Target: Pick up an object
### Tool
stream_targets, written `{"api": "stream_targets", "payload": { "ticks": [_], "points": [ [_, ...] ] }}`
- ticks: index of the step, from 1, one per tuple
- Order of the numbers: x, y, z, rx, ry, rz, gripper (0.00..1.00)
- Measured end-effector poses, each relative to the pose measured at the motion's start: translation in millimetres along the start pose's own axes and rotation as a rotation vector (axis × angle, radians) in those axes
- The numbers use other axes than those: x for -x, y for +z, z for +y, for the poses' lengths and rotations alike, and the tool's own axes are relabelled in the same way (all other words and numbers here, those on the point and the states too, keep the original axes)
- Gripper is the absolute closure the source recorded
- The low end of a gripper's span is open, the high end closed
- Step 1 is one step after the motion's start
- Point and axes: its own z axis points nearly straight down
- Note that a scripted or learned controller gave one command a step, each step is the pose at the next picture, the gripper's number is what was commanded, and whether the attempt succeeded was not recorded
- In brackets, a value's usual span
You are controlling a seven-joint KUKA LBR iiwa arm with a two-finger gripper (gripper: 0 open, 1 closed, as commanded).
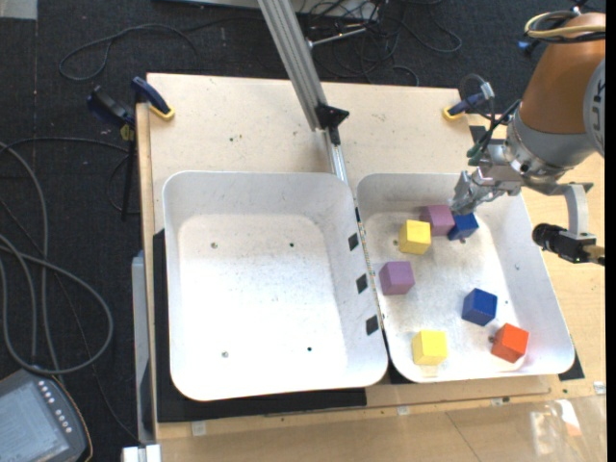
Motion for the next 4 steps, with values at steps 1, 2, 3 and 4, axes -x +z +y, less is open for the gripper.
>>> {"api": "stream_targets", "payload": {
  "ticks": [1, 2, 3, 4],
  "points": [
    [-52, -5, -4, -0.001, -0.001, 0.000, 1.00],
    [-100, 2, -13, -0.002, -0.001, 0.000, 1.00],
    [-160, -8, -30, -0.001, -0.002, 0.002, 1.00],
    [-211, 2, -50, -0.004, -0.001, 0.001, 1.00]
  ]
}}
